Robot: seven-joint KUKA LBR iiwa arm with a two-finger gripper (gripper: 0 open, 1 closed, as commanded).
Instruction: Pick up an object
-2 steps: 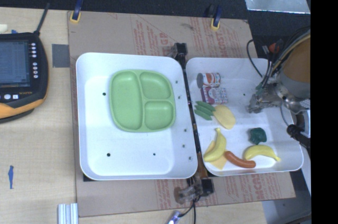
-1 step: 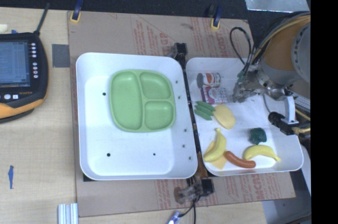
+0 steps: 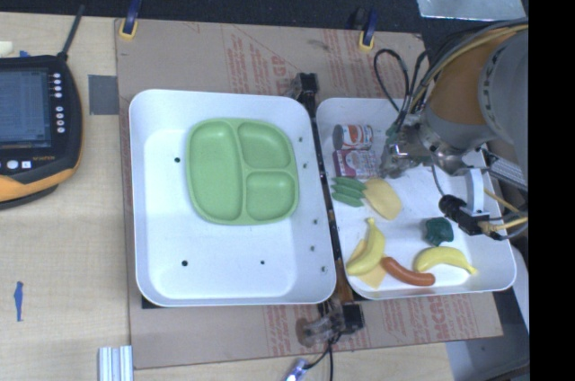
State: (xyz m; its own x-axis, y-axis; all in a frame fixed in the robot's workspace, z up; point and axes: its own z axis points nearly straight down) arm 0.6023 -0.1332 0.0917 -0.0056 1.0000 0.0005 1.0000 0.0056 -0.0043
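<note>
My gripper (image 3: pixel 395 155) hangs over the upper part of the right bin (image 3: pixel 503 280), just right of a red and white can (image 3: pixel 352 137) lying on its side and a small printed packet (image 3: pixel 353 163). Below them lie a green pea pod (image 3: pixel 349 190) and a pale yellow lump (image 3: pixel 385 199). Farther down are a yellow banana (image 3: pixel 367 250), a red sausage (image 3: pixel 407 271), a second banana (image 3: pixel 445 260) and a dark green piece (image 3: pixel 437 231). The grey arm (image 3: pixel 467 101) hides the bin's upper right corner.
The left bin (image 3: pixel 162 262) holds a light green divided plate (image 3: pixel 243 170). An orange and black control pendant (image 3: pixel 31 128) lies on the bench at the far left. Cables (image 3: pixel 395 74) loop above the wrist. Clamps (image 3: pixel 308 85) sit between the bins.
</note>
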